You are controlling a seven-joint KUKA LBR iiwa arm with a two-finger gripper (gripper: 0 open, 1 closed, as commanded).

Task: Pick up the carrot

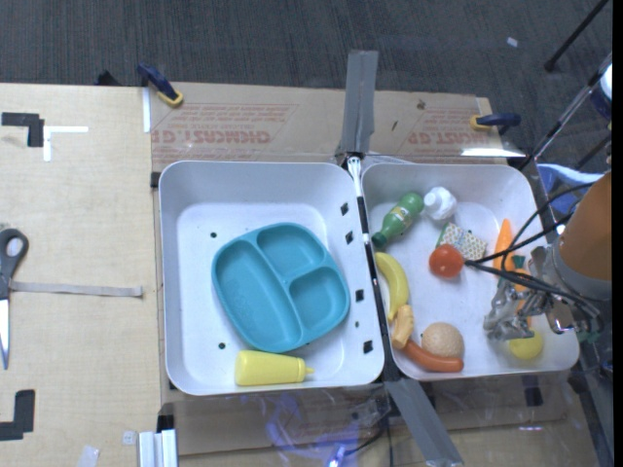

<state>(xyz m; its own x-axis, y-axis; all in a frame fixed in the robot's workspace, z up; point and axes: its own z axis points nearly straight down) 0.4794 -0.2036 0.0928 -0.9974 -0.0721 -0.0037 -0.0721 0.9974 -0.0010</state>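
Observation:
The carrot is a slim orange stick lying along the right wall of the right bin, partly crossed by dark cables. My gripper hangs low over the bin's front right corner, just below the carrot's near end and next to a yellow lemon. The arm's orange band rises at the right edge. Nothing is visibly held.
The right bin also holds a green bottle, a white piece, a red tomato, a banana, a bread roll and a sausage. In the left bin lie a blue divided plate and a yellow bottle.

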